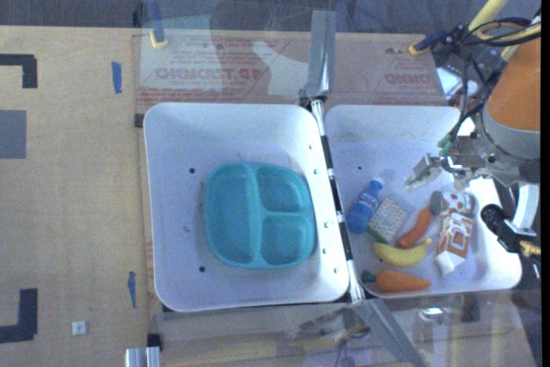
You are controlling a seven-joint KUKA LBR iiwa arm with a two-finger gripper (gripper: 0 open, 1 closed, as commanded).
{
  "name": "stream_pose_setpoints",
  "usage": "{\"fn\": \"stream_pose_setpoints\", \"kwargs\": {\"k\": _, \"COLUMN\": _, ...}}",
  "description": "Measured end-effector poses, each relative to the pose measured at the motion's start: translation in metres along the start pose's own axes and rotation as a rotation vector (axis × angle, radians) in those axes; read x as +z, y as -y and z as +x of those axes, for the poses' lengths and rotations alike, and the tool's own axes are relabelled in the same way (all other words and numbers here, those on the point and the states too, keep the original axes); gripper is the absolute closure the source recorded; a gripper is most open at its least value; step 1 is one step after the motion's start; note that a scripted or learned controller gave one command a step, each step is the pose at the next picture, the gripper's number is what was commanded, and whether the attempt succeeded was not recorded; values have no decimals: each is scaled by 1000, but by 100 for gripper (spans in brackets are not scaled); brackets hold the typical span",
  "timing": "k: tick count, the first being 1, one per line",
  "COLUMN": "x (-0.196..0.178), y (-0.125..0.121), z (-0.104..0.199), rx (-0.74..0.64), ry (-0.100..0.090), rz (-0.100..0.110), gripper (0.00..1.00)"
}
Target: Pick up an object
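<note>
Overhead, the bench carries two shallow white bins side by side, the left bin (172, 142) and the right bin (378, 129), meeting along a central divider. A teal divided plate (259, 215) lies flat in the middle of the left bin, with three compartments facing up. All the small objects sit in the right bin's lower half. A blue bottle (364, 204) with a white cap lies tilted near the divider, and just to its right rests a small checkered packet (389, 219). Below that, a yellow banana (402, 253) curves along the floor, touching or nearly touching an orange-red pepper-like piece (416, 227) that slants above it. An orange carrot (401, 280) lies near the bin's lower edge, just below the banana. A white and orange carton (455, 235) lies to the right of the pepper piece, by the bin's right side. The arm (516, 99) enters from the right, its orange band visible above the wrist, and the gripper (432, 170) hangs over the right bin above the cluster, apart from every object. Its metal fingers (420, 174) appear spread, with nothing between them. Beside the carton sits a small grey piece (436, 203) too unclear to identify.
</note>
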State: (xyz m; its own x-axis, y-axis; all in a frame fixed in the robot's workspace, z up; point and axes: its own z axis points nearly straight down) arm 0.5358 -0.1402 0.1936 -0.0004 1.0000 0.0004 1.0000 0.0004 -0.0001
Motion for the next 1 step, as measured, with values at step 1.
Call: {"fn": "stream_pose_setpoints", "kwargs": {"k": 1, "x": 107, "y": 46, "z": -41, "rx": -16, "ry": 1, "rz": -4, "gripper": 0}}
